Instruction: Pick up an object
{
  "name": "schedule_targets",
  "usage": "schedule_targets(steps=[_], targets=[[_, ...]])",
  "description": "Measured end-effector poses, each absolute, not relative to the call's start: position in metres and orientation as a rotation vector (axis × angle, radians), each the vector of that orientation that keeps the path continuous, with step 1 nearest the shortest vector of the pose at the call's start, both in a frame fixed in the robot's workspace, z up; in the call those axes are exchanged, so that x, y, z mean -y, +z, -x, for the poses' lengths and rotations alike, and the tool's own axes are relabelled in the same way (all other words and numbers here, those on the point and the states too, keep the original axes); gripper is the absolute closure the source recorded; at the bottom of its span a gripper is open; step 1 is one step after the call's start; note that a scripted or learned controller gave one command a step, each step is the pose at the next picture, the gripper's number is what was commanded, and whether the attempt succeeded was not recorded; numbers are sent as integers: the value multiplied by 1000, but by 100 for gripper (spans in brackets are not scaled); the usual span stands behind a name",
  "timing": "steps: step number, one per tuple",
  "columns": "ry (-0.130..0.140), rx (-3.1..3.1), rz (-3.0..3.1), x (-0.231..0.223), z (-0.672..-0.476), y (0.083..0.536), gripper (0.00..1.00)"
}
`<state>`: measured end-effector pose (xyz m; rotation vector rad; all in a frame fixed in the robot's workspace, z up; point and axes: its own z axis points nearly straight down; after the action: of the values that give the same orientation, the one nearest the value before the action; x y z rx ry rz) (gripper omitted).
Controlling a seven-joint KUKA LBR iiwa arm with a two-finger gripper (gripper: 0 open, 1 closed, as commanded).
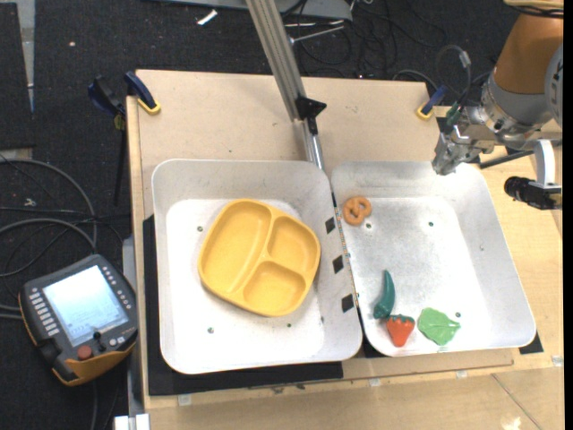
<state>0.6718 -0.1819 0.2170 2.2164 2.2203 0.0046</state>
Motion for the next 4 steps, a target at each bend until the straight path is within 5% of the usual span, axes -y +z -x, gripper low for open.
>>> schedule_targets(steps=[4], targets=[[2,-2231,-2212,-37,-666,229,100]])
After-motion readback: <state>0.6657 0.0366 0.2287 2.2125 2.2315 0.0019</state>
